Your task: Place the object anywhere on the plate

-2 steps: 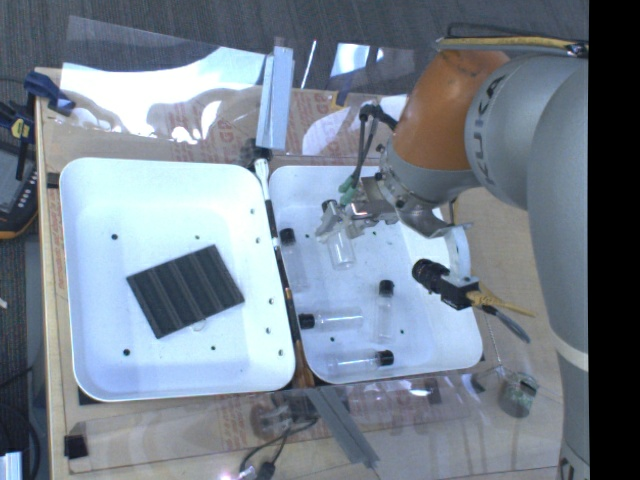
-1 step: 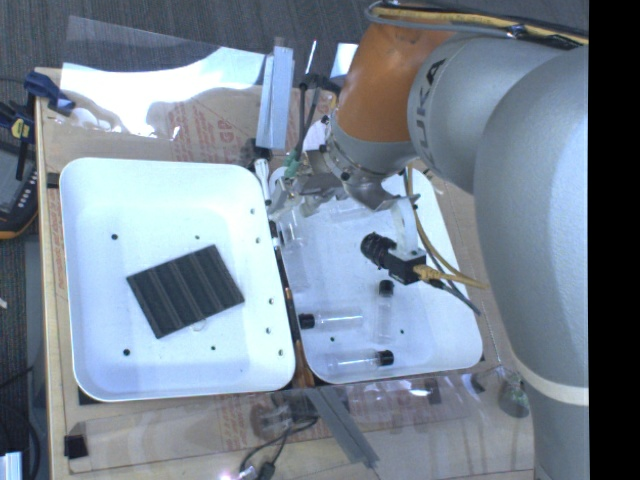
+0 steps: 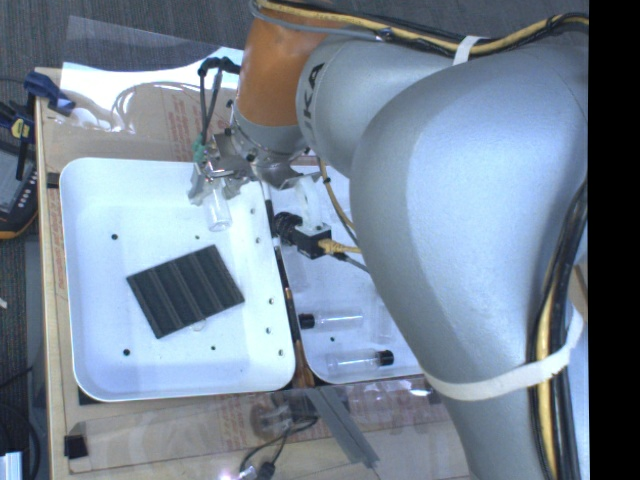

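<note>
Across the right half of the view sprawls the grey arm (image 3: 460,198), its orange band (image 3: 268,63) angled down toward the bench, cables running along its top. Below it sit the two white bins: the left bin (image 3: 100,358) fully in sight, the right bin (image 3: 345,373) mostly covered by the arm. On the left bin's floor lies the plate (image 3: 185,290), a dark ribbed rectangle turned at a slant, near the middle. Over to the gripper (image 3: 216,200) now, poised above the far right part of the left bin, well apart from the plate, and there's a small clear tube (image 3: 217,211) right at its tip; whether the fingers are pinching it I cannot tell. Two more clear vials with dark caps, upper vial (image 3: 330,320) and lower vial (image 3: 362,360), lie in the right bin.
</note>
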Tool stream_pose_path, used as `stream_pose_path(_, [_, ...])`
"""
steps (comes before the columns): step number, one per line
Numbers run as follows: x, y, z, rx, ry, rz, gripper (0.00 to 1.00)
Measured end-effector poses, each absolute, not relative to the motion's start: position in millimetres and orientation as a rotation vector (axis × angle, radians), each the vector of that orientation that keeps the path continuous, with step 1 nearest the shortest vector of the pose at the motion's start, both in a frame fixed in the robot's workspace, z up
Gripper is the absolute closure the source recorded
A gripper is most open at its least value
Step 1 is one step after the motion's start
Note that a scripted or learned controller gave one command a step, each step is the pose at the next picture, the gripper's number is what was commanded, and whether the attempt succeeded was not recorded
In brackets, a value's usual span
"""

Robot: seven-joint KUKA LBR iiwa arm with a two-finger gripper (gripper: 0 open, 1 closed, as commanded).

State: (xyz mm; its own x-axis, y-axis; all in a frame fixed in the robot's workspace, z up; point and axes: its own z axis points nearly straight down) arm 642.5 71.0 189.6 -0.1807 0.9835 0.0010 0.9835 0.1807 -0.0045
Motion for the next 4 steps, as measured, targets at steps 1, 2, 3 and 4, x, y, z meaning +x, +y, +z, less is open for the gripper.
stream_pose_path(1, [655.4,169,226,-2.009,-2.412,0.002,1.00])
stream_pose_path(2, [577.2,133,268,-1.632,-2.681,0.005,1.00])
stream_pose_path(3, [500.3,133,161,-1.880,-2.512,0.009,1.00])
stream_pose_path(4, [476.3,65,191,-1.397,-2.810,0.003,1.00])
